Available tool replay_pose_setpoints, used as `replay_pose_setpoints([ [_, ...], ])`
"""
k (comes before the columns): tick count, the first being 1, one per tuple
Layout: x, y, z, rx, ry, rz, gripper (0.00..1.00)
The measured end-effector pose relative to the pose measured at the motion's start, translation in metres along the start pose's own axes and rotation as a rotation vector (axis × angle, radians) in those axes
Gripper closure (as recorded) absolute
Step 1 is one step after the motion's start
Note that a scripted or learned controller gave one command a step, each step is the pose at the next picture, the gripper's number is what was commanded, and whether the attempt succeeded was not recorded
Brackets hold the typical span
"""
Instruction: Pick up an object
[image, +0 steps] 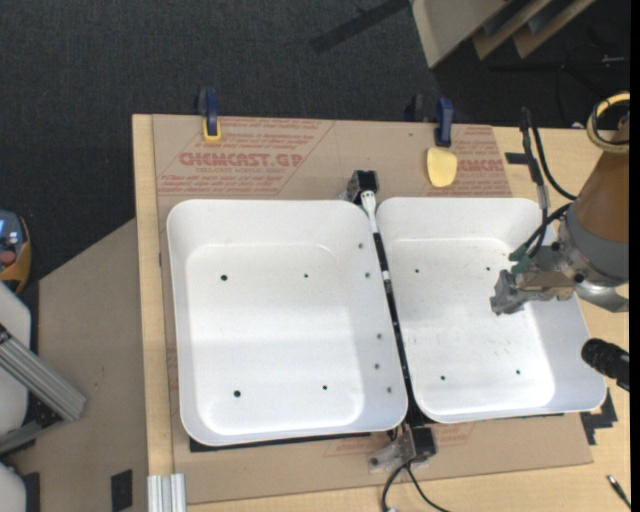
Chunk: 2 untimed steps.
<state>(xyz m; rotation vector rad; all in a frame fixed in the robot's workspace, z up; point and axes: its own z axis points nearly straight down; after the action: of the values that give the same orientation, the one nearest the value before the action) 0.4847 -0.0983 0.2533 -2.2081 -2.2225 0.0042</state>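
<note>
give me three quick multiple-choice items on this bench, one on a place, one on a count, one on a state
1. Over which bin is the claw?
A. left bin
B. right bin
C. neither

2. How many blue clamps are on the board's far edge?
A. one
B. two
C. four

3. How do the bins sit?
A. stacked
B. far apart
C. side by side

Answers:
1. B, the claw hangs over the right bin.
2. B, one clamp at left, one clamp at right.
3. C, the left bin adjoins the right one.

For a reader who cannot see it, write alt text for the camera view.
A grey arm's gripper hangs over the right white bin, reaching in from the right. The left white bin sits beside it on a brown board, held by two blue clamps.
</note>
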Motion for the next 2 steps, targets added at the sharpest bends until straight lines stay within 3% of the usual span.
replay_pose_setpoints([
  [1, -0.029, 0.025, -0.073, -0.018, -0.008, 0.006, 1.00],
  [2, 0.033, 0.042, 0.000, 0.000, 0.000, 0.000, 1.00],
])
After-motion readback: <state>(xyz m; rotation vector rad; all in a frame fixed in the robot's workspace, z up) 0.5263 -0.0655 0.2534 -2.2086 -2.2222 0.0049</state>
